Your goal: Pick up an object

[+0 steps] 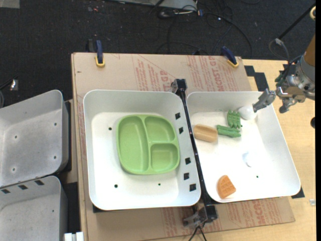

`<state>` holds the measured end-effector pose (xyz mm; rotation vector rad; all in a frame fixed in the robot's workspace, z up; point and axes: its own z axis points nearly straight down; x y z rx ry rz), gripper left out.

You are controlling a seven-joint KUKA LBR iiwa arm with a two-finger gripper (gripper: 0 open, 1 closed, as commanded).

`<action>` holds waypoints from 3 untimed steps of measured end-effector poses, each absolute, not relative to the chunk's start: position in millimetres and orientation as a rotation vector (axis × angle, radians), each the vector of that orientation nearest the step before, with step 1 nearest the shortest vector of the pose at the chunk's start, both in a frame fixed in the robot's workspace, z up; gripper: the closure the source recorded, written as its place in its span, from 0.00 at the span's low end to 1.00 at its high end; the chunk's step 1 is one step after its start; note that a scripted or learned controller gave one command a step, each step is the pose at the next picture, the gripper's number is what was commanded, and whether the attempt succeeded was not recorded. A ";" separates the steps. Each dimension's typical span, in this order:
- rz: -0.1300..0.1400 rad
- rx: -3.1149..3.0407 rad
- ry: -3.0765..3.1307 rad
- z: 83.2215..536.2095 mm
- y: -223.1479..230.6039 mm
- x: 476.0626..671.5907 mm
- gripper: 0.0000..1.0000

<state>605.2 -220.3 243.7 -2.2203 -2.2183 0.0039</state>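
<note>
The right bin [281,149] holds a tan bread-shaped piece [205,133], a green toy [230,125], a small white round piece [246,113] and an orange wedge [225,186]. My gripper [274,103] hangs over the bin's far right corner, just right of the white piece. Its two fingers are spread open with nothing between them. The left fingertip [262,101] comes close to the white piece; I cannot tell whether it touches.
A green divided plate [149,143] lies in the left bin [95,149]. A black clip strip [189,134] runs between the bins. A faint pale spot [247,159] marks the right bin's floor. Spare white bins [30,134] lie off the bench at left.
</note>
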 end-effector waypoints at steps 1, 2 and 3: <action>0.004 -2.219 -2.218 184.3 -213.5 598.3 0.00; 0.004 -2.220 -2.217 135.6 -219.4 591.0 0.00; -0.001 -2.223 -2.223 149.2 -219.7 592.9 1.00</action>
